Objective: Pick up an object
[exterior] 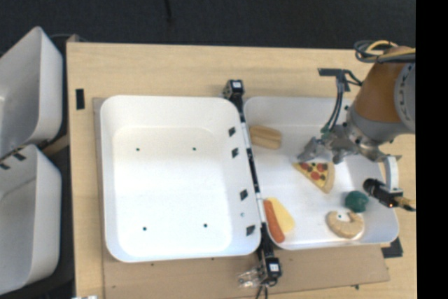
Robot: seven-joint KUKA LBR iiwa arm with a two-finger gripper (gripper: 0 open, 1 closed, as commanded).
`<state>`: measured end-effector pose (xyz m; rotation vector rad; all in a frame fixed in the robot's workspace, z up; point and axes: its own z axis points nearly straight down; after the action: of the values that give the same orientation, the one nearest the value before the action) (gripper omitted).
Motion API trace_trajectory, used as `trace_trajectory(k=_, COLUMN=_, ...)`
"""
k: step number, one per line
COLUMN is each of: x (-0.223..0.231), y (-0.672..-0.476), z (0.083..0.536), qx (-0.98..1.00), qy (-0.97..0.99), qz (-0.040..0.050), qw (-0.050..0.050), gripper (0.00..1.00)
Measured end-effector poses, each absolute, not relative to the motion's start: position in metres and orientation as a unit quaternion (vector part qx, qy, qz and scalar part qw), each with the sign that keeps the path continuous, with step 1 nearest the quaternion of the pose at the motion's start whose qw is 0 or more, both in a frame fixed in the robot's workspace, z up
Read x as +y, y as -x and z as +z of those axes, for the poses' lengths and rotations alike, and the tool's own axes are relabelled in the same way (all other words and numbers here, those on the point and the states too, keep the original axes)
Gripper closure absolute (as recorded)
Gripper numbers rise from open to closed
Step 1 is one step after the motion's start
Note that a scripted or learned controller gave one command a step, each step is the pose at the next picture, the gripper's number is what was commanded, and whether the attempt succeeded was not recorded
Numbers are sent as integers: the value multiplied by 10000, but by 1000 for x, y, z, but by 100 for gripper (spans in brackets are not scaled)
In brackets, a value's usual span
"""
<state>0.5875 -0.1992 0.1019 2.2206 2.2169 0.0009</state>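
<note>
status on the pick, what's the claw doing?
Claw low in right bin, just above pizza slice. Nothing seen between its tips. Bread piece, green ball lie apart, not in the way.

Arm (381, 98) bent downward, hand (323, 150) low

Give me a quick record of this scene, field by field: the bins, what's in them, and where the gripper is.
left bin: nothing seen in it
right bin: holds five toy items
toy bread piece: near the divider, upper part
toy pizza slice: centre
toy hot dog: lower left corner, against the divider
green ball: lower right
toy doughnut: near the bottom rim, below the green ball
gripper: over the right bin, just above the toy pizza slice, nothing seen held
</note>
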Motion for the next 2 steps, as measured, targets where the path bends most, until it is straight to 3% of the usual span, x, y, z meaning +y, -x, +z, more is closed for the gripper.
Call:
trace_trajectory(k=1, x=-216, y=-535, z=102, qx=7058, qy=-7084, qz=5, qw=19, gripper=0)
trace_trajectory(k=2, x=-144, y=-532, z=98, qx=7093, qy=-7049, qz=-7, qw=-26, gripper=0)
